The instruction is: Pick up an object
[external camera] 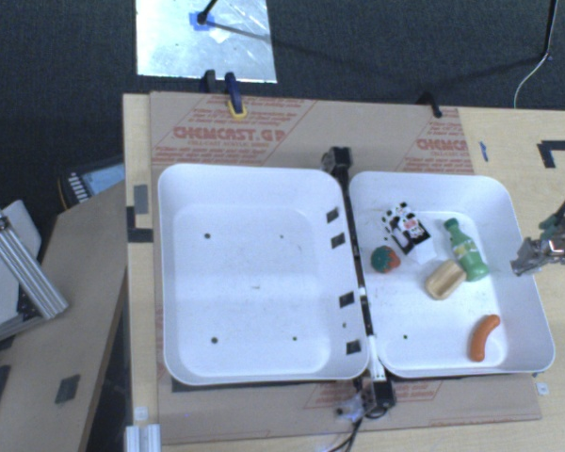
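My bench (292, 121) is a brown board printed with red lettering, clamped at its far edge, with dark carpet (405, 26) beyond it and a shiny metal sheet (207, 26) lying there. Two shallow white bins sit side by side: the left bin (254, 271) and the right bin (518, 271). In the right one lie a black-and-white toy (405, 229), a green bottle (465, 250), a small green-and-red ball (386, 259), a tan block (444, 279) touching the bottle, and an orange sausage (483, 337) near the front corner. My pincer (537, 252) sits at the right bin's outer rim; I cannot tell how it stands, and nothing shows in it.
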You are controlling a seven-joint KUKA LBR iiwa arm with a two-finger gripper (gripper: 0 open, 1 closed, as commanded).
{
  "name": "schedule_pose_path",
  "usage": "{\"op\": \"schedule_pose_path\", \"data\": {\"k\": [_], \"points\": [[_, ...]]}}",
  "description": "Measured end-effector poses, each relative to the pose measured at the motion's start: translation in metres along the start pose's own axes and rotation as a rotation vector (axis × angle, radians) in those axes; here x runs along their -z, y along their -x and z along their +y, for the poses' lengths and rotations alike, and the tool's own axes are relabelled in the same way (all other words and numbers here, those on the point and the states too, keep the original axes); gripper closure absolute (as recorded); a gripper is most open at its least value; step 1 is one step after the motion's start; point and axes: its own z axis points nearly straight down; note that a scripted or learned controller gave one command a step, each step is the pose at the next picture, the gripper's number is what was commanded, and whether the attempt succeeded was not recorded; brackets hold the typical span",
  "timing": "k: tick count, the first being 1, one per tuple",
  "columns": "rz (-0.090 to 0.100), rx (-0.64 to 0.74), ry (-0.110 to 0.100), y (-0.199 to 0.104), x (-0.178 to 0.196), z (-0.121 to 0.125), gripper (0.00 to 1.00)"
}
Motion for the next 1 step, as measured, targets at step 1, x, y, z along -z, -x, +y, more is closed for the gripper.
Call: {"op": "schedule_pose_path", "data": {"k": [1], "points": [[0.005, 0.021, 0.01, -0.0991, 0.0627, 0.04, 1.0]]}}
